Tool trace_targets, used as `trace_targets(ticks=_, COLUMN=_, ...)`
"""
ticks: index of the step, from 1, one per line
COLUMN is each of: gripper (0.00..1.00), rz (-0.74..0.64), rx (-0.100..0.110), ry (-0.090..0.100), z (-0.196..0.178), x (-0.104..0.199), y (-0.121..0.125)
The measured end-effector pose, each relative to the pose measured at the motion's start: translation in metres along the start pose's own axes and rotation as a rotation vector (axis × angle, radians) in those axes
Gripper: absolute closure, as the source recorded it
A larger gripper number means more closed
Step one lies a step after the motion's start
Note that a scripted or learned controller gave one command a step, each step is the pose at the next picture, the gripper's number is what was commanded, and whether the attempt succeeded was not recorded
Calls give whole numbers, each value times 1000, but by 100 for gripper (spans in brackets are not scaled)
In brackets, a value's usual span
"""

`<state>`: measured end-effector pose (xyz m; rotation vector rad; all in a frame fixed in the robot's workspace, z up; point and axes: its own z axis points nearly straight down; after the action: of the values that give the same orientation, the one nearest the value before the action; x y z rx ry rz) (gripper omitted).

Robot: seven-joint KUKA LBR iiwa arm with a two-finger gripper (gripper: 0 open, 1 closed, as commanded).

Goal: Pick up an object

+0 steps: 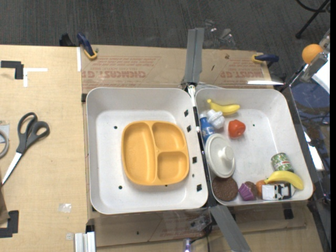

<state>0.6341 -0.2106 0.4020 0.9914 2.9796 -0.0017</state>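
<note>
**Hard to make out or cut off**
- Jaws: whether they are apart or together cannot be told from this view.
- Orange and pale shape [313, 54] at the upper right edge: cut off, kind unclear.
- Orange bit [261, 184] in the right bin: mostly hidden between the purple piece and the box.
- Black-and-white box [276, 192]: lower right corner of the right bin, its top partly covered by a banana; markings too small to read.
- Blue-and-white item [210, 125]: lies against the right bin's left wall, shape unclear.
- Scissors [26, 135]: on the bench well left of the bins, blade tips run off the left edge.

**Right bin [283, 119], things that could be picked**
- Small banana [223, 107]: near the back wall, touching the blue-and-white item.
- Red ball [237, 128]: just right of that item, standing free.
- White lid [220, 156] with a knob: at the left wall, below the blue-and-white item.
- Brown disc [226, 189]: front left corner, just under the lid.
- Purple piece [247, 191]: beside the disc.
- Green can [282, 163]: near the right wall, tilted.
- Large banana [286, 179]: just below the can, resting over the box.

**Left bin [100, 140]**
- Yellow plate [155, 152], three compartments, at the centre.

**Around**
- Grey strip [194, 56] running back from the seam between the bins.
- Blue clamps [86, 45] on the cardboard behind.
</note>
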Motion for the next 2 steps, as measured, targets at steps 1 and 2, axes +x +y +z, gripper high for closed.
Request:
trace_targets(ticks=1, gripper=100, rz=-250, rx=-1, ry=-3, z=-16, x=2, y=4)
trace_targets(ticks=2, gripper=100, rz=-475, rx=-2, ry=-4, z=-19, x=-9, y=8)
